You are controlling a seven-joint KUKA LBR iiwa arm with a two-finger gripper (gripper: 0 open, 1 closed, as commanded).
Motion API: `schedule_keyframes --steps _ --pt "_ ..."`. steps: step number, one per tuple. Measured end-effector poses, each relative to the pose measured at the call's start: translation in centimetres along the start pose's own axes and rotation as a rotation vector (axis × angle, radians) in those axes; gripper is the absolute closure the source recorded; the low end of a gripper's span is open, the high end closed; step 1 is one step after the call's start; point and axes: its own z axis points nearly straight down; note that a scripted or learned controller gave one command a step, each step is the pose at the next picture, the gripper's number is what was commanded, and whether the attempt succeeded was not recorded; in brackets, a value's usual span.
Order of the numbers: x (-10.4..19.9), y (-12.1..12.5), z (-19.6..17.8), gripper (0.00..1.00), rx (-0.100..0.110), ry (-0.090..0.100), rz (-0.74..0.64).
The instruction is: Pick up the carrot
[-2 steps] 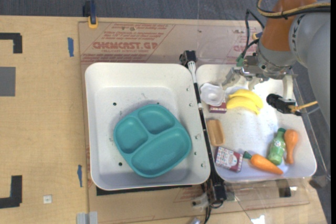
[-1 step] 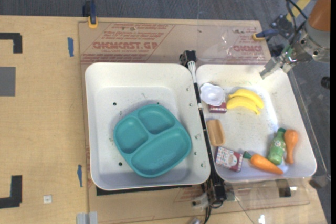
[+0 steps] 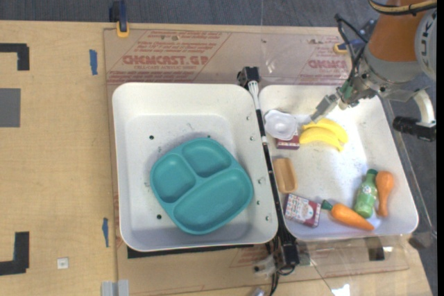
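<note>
The arm (image 3: 406,17) comes in from the three o'clock side and bends over the far corner of the right bin (image 3: 399,149). Its pincer (image 3: 345,95) hangs at the bin's twelve o'clock edge, with a thin grey rod slanting down from it toward the banana. From where I stand I cannot tell how far the pincer is parted, and nothing is visible in its grip.

There are two orange carrot-like pieces in this bin. The long carrot (image 3: 349,215) lies flat on the bin floor near the six o'clock edge, well apart from the pincer and at about its six o'clock. Its thicker end points toward a small red and white carton (image 3: 302,209), which sits just beside it at nine o'clock. A green bottle (image 3: 365,194) stands touching or almost touching the carrot at its one o'clock side, and a shorter orange piece (image 3: 383,190) leans right against the bottle's three o'clock side.

Nearer the pincer, a yellow banana (image 3: 324,134) lies at its seven o'clock, next to a white cup (image 3: 279,124) and a small red item beneath it. A tan bread-like piece (image 3: 284,174) rests along the bin's nine o'clock wall.

The left bin (image 3: 132,149) holds a teal divided plate (image 3: 201,184). Both bins sit on a wooden tabletop (image 3: 55,149).
</note>
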Motion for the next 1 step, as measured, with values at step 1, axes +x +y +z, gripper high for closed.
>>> schedule_keyframes --steps 1 --pt "-4.25 -9.22 -4.36 0.0 0.0 -0.007 -0.139"
